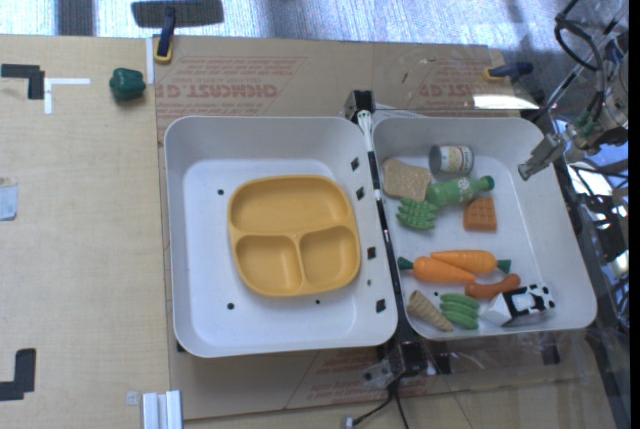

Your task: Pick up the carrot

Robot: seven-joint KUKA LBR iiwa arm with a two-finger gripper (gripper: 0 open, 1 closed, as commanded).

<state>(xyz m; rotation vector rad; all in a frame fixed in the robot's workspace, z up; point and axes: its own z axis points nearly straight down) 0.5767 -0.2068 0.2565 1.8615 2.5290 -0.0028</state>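
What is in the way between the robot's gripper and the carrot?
Nothing visible blocks it. The gripper hangs over the right bin's far right edge. The carrot lies lower in that bin with bare white floor between them. An orange waffle piece sits just above the carrot, and a sausage lies close below it.

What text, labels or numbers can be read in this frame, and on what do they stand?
Cardboard sheet under the bins: large red print, upside down or mirrored from here, too unclear to quote.
Second red print on the cardboard behind the right bin: too faint to read.
Small can: label too small and blurred to read.
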